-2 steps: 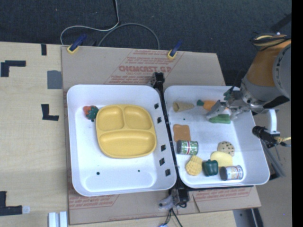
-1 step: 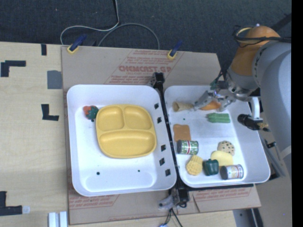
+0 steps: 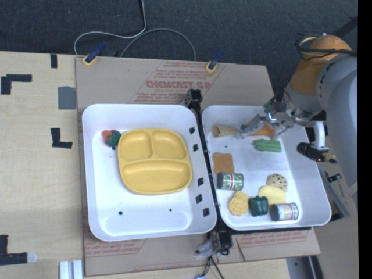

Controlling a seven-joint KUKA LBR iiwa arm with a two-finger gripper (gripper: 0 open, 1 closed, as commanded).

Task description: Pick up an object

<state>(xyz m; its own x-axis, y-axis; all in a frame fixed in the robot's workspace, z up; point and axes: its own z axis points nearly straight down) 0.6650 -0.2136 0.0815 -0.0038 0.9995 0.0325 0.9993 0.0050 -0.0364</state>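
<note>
Two white bins sit side by side on a cardboard sheet (image 3: 174, 86), which is clipped at its far edge by a yellow clamp (image 3: 90, 58) and a blue clamp (image 3: 215, 58). A thin cable (image 3: 139, 22) loops across the dark floor behind.

The left bin (image 3: 99, 214) holds a yellow divided plate (image 3: 154, 160), with a little strawberry toy (image 3: 110, 136) just off its far-left corner.

The right bin (image 3: 317, 205) is the crowded one. At the far end there's a cone-shaped piece (image 3: 223, 131), an orange carrot-like bit (image 3: 264, 131) and a green pickle-shaped thing (image 3: 267, 146) whose long axis runs left-right across the bin. In the middle lie a brown cracker (image 3: 222, 162) and a small can (image 3: 231, 181) on its side. Near the front: a yellow corn piece (image 3: 238, 203), a green pepper (image 3: 258, 205), a pale yellow lump (image 3: 272, 195), a cookie (image 3: 278, 182) and a second can (image 3: 283, 211) lying on its side, long axis left-right.

The gripper (image 3: 254, 127) reaches in from the right, low over the far end and right beside the carrot bit. Honestly I can't tell if its fingers are apart or clamped on anything, it's too cluttered there.
</note>
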